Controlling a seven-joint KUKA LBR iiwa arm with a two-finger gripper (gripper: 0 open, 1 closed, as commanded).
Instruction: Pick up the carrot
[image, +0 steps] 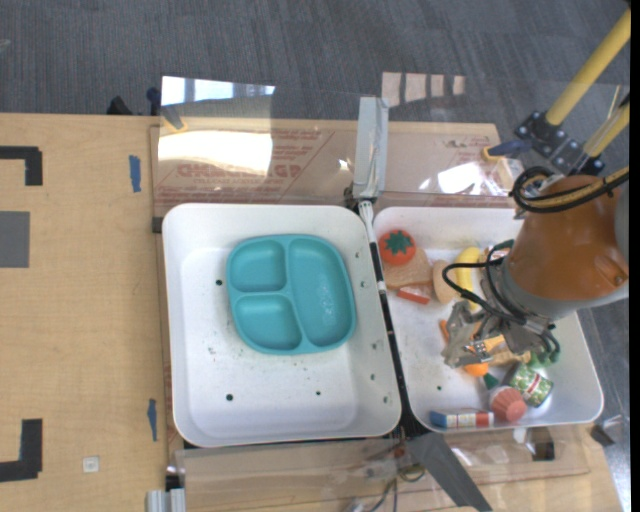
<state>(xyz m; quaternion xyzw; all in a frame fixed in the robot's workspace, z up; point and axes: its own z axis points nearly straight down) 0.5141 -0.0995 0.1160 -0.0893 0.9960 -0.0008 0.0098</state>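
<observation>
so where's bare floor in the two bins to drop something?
Left bin: a bare floor strip surrounds the teal divided plate, widest along the near wall and left side. Right bin: crowded. Gripper hangs over the toy pile; tomato, carrot and marker ring it. Small bare patch between carrot and marker.

One camera hangs above the bench (70, 300), well back, looking down at a slant toward twelve o'clock. It takes in both white bins: left bin (190, 400) at nine o'clock, right bin (575, 400) at three. The arm (565, 250) comes in from three o'clock.
</observation>
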